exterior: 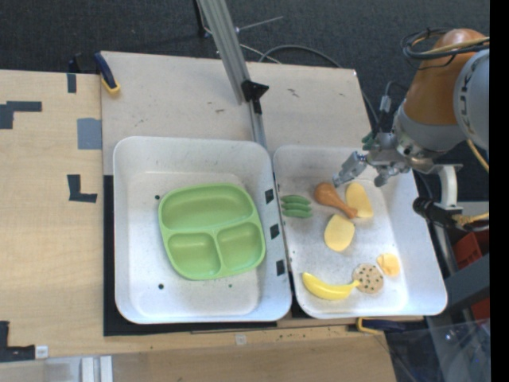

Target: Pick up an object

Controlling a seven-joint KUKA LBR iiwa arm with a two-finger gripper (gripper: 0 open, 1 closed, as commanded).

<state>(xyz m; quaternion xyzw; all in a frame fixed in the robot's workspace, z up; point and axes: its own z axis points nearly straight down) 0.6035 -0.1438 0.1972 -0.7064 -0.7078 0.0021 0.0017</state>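
One thing decides your next move in the camera view: the gripper (367,170) hangs with fingers spread and empty at the right bin's (413,293) far side, the drumstick (333,198) lying just below-left, its long axis slanting toward the banana (327,287).

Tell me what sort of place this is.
Probably a robotics lab bench for pick-up trials, not a kitchen: two white bins, toy food such as a banana and a cookie, and a grey-and-orange robot arm reaching in.
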